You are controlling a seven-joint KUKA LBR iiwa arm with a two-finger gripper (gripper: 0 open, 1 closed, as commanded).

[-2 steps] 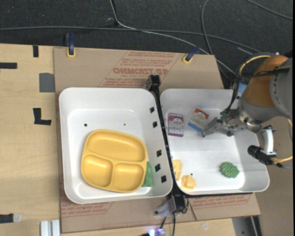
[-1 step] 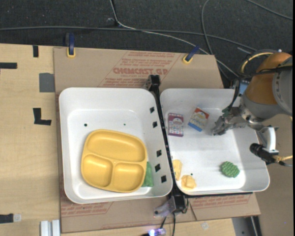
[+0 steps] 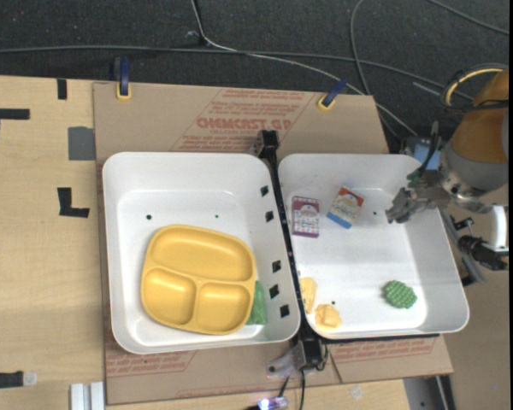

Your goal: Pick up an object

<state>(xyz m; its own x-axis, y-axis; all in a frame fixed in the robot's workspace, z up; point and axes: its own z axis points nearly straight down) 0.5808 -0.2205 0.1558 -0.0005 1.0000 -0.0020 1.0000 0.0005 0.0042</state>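
Bench seen from above at a slant, bearing two shallow white plastic bins side by side on a brown cardboard sheet (image 3: 239,118) printed with red lettering. The left bin (image 3: 120,186) holds a yellow plastic tray with three compartments (image 3: 198,278), lying flat in the near half; a green object (image 3: 257,304) shows at the tray's right edge, against the bin's right wall, mostly hidden by the tray.

The right bin (image 3: 440,310) holds five loose things. A small pink-and-white printed packet (image 3: 305,215) lies near the left wall. Just to its right lies a small white box with red and blue markings (image 3: 346,206), tilted, apart from the packet. A green knobbly rounded object (image 3: 399,295) sits near the right wall in the near half, well apart from the others. Two pale yellow pieces lie at the near left corner: one (image 3: 308,293) against the left wall, the other (image 3: 327,316) just beside it, close to the near wall.

The grey arm with its orange band (image 3: 479,135) enters from the right. Its dark two-finger gripper (image 3: 404,205) is over the far right part of the right bin, beside the right wall. No object is seen between the fingers; whether they are spread or closed cannot be told. The nearest thing to the gripper is the small white box, to its left and apart from it.
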